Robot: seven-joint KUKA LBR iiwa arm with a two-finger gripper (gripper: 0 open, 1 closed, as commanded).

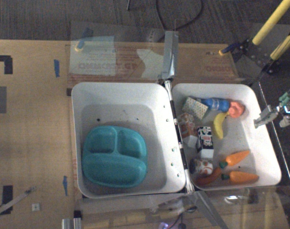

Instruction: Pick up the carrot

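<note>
The gripper [268, 116] is hovering empty, fingers apart, at the right bin's [266, 175] right rim; two carrots [243, 177] are risking a mispick.

Single fixed camera above bench [30, 104], slanted down, both bins [121, 92] framed.

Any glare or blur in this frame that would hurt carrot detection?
Camera view: soft overall; glare on the clear sheet above the bins; both carrots evenly lit against the right bin, edges slightly fuzzy; claw at the bin's right rim is blurred.
</note>
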